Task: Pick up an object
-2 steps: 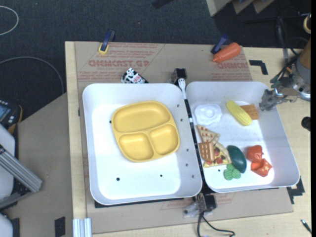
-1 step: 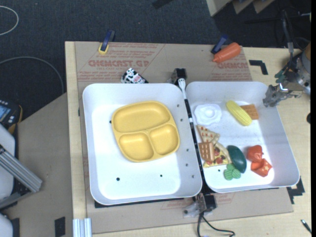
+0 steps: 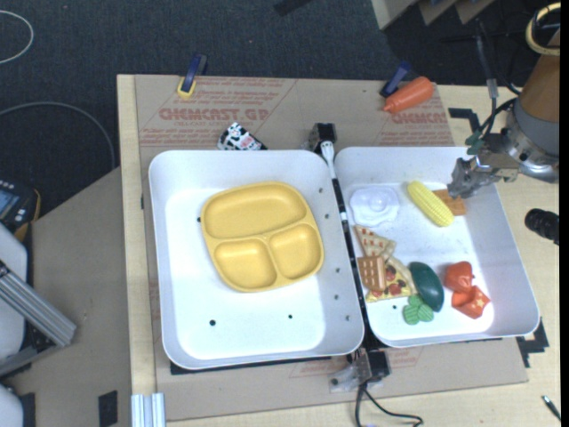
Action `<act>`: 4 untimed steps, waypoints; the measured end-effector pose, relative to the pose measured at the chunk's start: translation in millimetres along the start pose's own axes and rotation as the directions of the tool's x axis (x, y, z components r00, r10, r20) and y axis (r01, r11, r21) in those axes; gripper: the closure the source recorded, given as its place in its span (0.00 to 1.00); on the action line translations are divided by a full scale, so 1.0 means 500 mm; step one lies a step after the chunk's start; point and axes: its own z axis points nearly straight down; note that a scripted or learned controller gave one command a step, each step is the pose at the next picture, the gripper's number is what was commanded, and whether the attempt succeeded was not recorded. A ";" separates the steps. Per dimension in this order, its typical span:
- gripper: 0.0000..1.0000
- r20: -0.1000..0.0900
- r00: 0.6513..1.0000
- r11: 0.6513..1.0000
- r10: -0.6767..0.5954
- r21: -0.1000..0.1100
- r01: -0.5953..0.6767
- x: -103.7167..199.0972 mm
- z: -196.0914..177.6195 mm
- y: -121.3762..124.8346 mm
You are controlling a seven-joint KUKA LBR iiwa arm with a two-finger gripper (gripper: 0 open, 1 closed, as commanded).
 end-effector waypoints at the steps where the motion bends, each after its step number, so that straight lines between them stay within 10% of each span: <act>1: 1.00 0.000 1.000 1.000 0.000 0.001 0.000 0.085 -0.004 -0.022; 4: 1.00 0.000 1.000 1.000 -0.001 0.001 0.001 0.363 0.001 -0.096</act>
